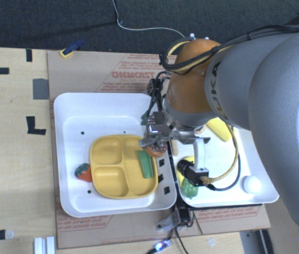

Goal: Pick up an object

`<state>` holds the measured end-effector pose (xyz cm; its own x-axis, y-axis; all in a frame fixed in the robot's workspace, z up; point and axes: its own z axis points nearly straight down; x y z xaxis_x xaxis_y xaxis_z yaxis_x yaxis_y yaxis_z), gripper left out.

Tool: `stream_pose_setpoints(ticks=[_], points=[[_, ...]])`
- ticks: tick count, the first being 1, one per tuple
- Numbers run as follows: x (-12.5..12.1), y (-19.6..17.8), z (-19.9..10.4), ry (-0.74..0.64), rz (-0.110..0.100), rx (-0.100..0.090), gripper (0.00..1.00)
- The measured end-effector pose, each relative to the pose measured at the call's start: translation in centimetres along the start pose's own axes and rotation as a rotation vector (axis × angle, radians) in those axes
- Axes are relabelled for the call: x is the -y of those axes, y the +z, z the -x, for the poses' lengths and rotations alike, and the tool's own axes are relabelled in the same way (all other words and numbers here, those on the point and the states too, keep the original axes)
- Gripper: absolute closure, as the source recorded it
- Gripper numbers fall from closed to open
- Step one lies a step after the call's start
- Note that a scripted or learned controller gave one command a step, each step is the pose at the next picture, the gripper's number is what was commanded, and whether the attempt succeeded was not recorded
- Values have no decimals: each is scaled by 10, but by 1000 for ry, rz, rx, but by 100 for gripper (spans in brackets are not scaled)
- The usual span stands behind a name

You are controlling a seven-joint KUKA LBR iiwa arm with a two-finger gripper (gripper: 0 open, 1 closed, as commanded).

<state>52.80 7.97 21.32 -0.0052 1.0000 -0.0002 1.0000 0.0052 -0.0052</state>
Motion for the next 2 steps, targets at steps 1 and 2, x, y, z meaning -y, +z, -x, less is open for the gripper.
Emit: stream_pose_setpoints(ticks=[1, 2], points=[[-9, -17, 10, 3, 3, 0, 100], [-4, -21, 5, 2, 2, -1, 100]])
